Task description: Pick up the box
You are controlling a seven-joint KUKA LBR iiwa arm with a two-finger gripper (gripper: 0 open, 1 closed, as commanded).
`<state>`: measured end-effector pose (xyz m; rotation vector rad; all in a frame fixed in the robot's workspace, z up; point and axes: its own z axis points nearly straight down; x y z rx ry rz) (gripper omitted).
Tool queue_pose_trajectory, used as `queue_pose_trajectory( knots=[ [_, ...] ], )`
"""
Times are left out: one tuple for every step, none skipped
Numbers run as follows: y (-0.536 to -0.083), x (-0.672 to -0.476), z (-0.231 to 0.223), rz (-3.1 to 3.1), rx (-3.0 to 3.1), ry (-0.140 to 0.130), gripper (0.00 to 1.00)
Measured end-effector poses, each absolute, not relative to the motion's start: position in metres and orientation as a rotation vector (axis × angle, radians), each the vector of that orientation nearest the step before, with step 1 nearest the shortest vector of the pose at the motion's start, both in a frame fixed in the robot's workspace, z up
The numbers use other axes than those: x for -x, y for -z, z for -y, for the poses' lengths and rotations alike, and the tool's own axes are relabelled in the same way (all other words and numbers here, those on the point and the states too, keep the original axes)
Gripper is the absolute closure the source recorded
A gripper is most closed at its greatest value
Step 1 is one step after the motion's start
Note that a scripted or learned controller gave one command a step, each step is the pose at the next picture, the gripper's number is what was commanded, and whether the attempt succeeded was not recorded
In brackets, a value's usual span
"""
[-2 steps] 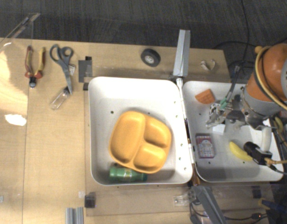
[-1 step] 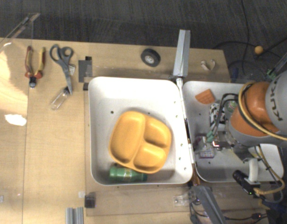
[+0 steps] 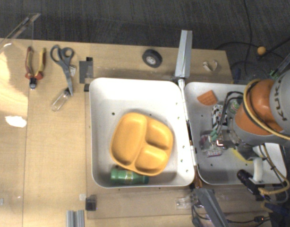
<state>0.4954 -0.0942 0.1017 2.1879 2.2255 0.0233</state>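
My tool (image 3: 217, 138) is down inside the right bin (image 3: 201, 171), low over its floor near the wall it shares with the left bin (image 3: 100, 126), and my wrist with its orange band (image 3: 260, 105) bulks over much of the right bin behind it. Just under and beside the tool I make out a small pale, patterned thing (image 3: 210, 150) lying on the bin floor; I judge this may be the box, but it is too small and too crowded by cables to be sure. Whether my tool is released or clenched I cannot tell, and I see nothing clearly caught in it, so I count the pick as not yet made. An orange piece (image 3: 207, 97) lies toward the far corner of the right bin, apart from the tool. Across the shared wall, the left bin carries a yellow divided dish (image 3: 141, 143) with a green can (image 3: 128, 176) tucked at its near edge; neither looks like my target. By my reckoning the approach is done, while the grasp itself and the lift clear of the bin remain.
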Motion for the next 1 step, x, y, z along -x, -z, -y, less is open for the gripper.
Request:
queue_pose_trajectory(
  knots=[
    [-0.2174, -0.4941, 0.0417, -2.013, -2.407, -0.008, 1.00]
  ],
)
